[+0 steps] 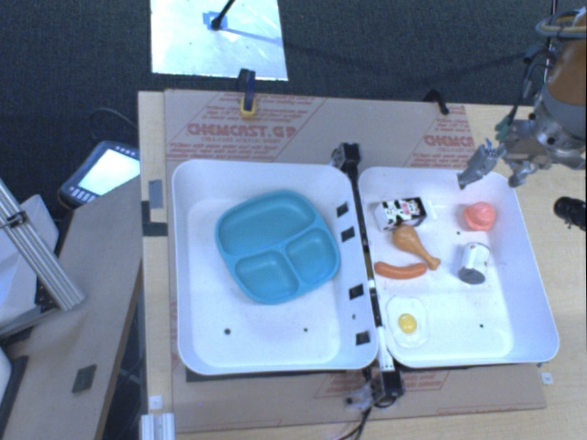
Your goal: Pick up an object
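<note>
Five items crowd right bin (527, 273); my tool (495, 165), prongs spread, grasping nothing, hovers at far rim. Risk: descent misses pink toy (479, 215), strikes rim.

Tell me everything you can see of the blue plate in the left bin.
The blue plate is a light blue, plastic-looking tray with rounded corners and three compartments: one long one along its far side and two smaller ones nearer the camera. It lies flat, face up and turned at a slant, near the middle of the left bin. Its compartments hold nothing, and only the bin floor touches it.
</note>
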`<state>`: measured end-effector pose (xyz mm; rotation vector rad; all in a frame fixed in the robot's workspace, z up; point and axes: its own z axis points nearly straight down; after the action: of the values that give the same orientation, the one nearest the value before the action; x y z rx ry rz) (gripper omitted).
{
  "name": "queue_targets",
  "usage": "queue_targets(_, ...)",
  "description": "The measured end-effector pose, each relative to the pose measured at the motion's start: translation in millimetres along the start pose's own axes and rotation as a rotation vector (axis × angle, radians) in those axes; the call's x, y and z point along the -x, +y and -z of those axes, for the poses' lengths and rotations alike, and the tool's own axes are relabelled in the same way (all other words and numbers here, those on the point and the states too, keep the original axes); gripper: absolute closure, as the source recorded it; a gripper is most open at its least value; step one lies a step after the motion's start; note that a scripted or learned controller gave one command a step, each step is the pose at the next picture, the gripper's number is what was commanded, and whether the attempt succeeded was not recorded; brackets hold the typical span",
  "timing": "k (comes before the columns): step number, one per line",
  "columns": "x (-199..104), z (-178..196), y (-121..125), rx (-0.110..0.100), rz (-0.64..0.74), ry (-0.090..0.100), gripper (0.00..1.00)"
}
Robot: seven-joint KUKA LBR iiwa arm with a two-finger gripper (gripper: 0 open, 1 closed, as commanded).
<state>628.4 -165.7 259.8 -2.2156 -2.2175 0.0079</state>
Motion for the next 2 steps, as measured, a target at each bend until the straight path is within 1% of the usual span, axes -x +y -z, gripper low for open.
queue_targets(1, 0, 6, 2, 0.01, 0.002, -0.002, 0.0)
queue_targets(2, 4, -55, 5, 0.005, 0.0, -0.001, 0.0)
